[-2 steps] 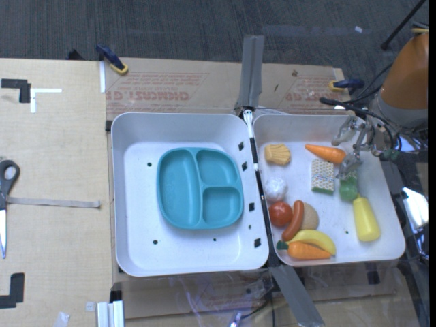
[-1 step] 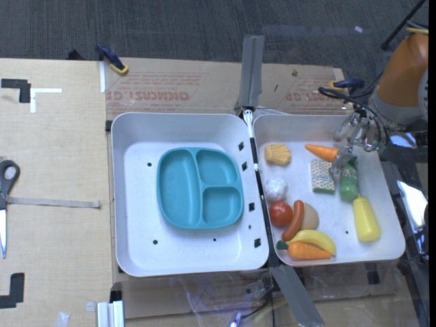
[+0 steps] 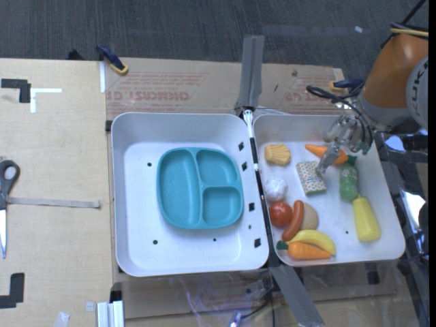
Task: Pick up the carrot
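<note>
An orange carrot [image 3: 308,252] with a green stem end lies at the front edge of the right bin [image 3: 388,251], just under a banana [image 3: 315,238]. A second slim orange, carrot-like piece [image 3: 315,150] lies near the bin's back, its right end hidden under the gripper. The gripper [image 3: 331,158] hangs low over that back piece, pointing down and to the left, close to a speckled block [image 3: 310,178]. It is far from the front carrot. Nothing can be seen held in it.
The right bin also holds a ridged yellow piece [image 3: 277,154], a white garlic [image 3: 275,188], a tomato [image 3: 280,214], a sausage [image 3: 294,220], a green bottle [image 3: 349,181] and a yellow bottle [image 3: 366,219]. A teal divided plate [image 3: 201,187] lies in the left bin [image 3: 129,203].
</note>
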You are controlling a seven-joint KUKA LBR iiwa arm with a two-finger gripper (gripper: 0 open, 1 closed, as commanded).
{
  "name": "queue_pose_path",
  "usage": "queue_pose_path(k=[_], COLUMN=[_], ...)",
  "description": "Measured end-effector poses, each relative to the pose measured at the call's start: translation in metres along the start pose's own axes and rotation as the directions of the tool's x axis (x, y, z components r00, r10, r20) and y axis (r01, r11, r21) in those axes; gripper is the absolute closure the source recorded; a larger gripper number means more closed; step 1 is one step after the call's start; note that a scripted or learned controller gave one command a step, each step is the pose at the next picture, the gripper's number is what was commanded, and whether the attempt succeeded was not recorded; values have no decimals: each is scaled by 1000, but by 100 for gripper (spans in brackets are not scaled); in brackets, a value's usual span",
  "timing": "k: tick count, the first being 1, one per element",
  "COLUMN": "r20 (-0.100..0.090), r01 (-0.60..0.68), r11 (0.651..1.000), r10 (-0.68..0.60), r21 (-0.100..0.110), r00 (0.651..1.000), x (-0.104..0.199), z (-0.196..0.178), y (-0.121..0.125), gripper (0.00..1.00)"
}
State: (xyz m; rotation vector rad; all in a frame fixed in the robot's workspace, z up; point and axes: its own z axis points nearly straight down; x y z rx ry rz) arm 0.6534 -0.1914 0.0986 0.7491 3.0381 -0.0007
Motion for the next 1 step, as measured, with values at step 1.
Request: queue_pose_path(k=[1], r20=[8], r01=[4], r11=[1000], r10=[-4], r21=[-1], r00=[1000], x=[-2], z=[-13], y=[2], gripper=[100])
